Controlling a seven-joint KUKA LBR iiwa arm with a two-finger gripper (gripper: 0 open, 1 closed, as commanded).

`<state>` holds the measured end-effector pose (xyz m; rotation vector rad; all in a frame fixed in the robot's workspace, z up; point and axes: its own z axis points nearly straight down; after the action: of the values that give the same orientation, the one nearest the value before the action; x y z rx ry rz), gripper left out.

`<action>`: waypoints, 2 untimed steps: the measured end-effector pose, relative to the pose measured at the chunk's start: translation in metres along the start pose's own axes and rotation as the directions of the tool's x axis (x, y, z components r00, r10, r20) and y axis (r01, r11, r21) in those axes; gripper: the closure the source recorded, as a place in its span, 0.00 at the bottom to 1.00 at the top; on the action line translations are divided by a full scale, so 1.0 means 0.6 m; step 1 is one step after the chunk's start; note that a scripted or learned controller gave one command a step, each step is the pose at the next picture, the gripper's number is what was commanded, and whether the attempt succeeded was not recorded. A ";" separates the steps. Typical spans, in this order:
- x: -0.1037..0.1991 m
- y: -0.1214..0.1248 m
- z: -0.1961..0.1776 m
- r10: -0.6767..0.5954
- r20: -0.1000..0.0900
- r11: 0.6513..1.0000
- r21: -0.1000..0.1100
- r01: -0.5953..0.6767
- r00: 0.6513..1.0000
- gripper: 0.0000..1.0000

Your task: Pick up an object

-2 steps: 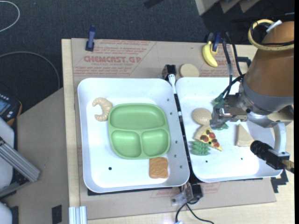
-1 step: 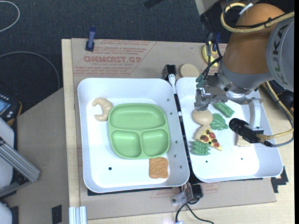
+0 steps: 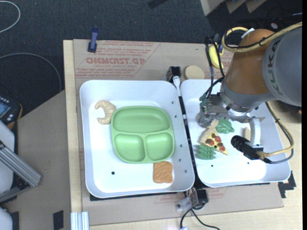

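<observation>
Now the gripper [image 3: 209,115] hangs low in the right bin [image 3: 273,174], just above the pizza slice [image 3: 212,140]; whether its claw is apart or together, I cannot tell. Beside the pizza slice lie two green leafy toys, one [image 3: 206,151] touching its lower left and one [image 3: 224,126] at its upper right. A good grasp should descend straight over the slice and avoid both. Left of the slice the bin's wall is near, so room for moving is mostly to the slice's lower right.

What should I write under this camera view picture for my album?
Robot gripper reaches over toy pizza in the right bin.
</observation>
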<state>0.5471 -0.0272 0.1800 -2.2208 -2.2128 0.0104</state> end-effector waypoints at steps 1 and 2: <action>-0.027 -0.119 -0.006 0.001 -0.001 1.000 -0.001 -0.001 1.000 1.00; 0.078 -0.113 -0.072 -0.011 -0.002 1.000 -0.014 0.011 1.000 1.00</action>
<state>0.4800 0.0197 0.2241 -2.2148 -2.2307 -0.0078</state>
